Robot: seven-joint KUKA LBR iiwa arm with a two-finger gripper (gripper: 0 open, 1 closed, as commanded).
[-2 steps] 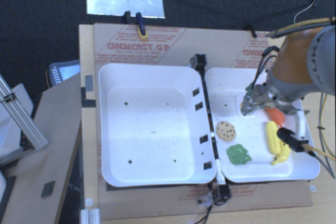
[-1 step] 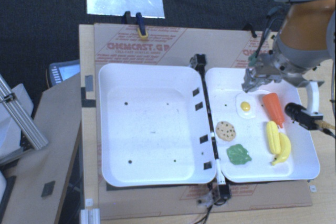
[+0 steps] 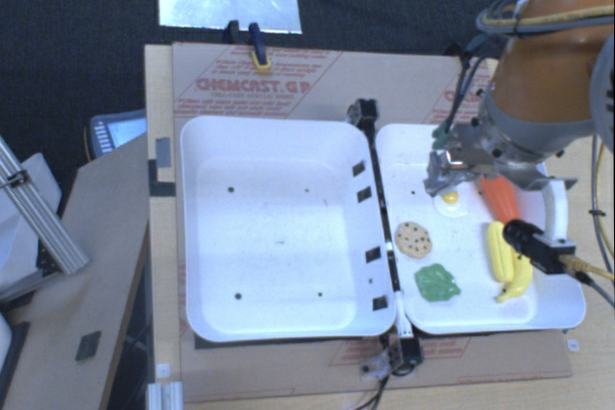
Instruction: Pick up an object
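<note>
The arm (image 3: 553, 53) reached in from the right, its orange band bulking over the right bin (image 3: 562, 307), and its gripper (image 3: 444, 176) hung low over the bin's upper middle. Whether it was spread or pressed together could not be told — the wrist hid most of it.

Directly beneath the gripper lay a small white-and-yellow piece (image 3: 449, 200), flat like a toy fried egg, touching or nearly touching the metal tip; which of the two could not be made out. Beside it, to the right, an orange carrot-shaped piece (image 3: 500, 197) lay partly under the arm. Lower in the bin sat a round tan cookie (image 3: 413, 239) dotted with dark specks, close to the divider, and below that a crumpled green leafy piece (image 3: 437, 282). A yellow banana (image 3: 504, 262) lay lengthwise near the right wall, with a black block on a cable (image 3: 536, 246) crossing just above it.

The left bin (image 3: 192, 235) was plain white with a few dark dots on its floor.

Both bins rested on a brown cardboard sheet (image 3: 288, 77) printed in red — "CHEMCAST GP" could be read above the left bin, with more red lettering along the edges too small to read. A yellow-tipped clamp (image 3: 258, 48) gripped the sheet's far edge.
</note>
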